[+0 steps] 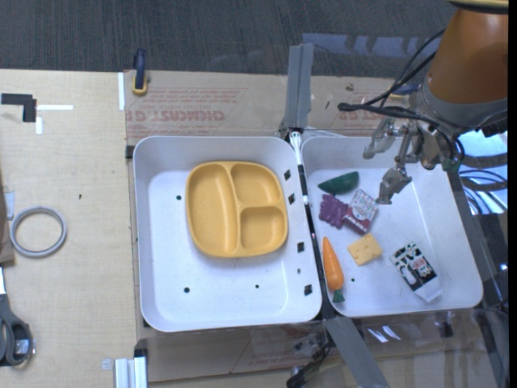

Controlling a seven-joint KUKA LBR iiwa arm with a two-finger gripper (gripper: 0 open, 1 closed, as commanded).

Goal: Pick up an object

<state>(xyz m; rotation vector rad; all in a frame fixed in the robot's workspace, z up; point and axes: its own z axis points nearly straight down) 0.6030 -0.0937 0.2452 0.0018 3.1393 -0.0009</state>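
Note:
The right bin (pixel 452 217) holds several small objects. A green vegetable (pixel 339 183) lies near its back left. In front of that are a purple grape bunch (pixel 333 211) and a small pink-and-white packet (pixel 363 206). Nearer the front lie a yellow cheese wedge (pixel 364 250), an orange carrot (pixel 332 263) along the left wall, and a black-and-white pouch (pixel 415 269). My gripper (pixel 386 166) hangs over the back of this bin, just right of and above the packet. It is open, with nothing between its fingers (pixel 393 184).
A yellow divided plate (pixel 237 208) lies in the left bin (pixel 161 281). On the wooden bench to the left are a tape roll (pixel 36 231) and scissors (pixel 12 342). A metal divider post (pixel 297 87) rises between the bins at the back.

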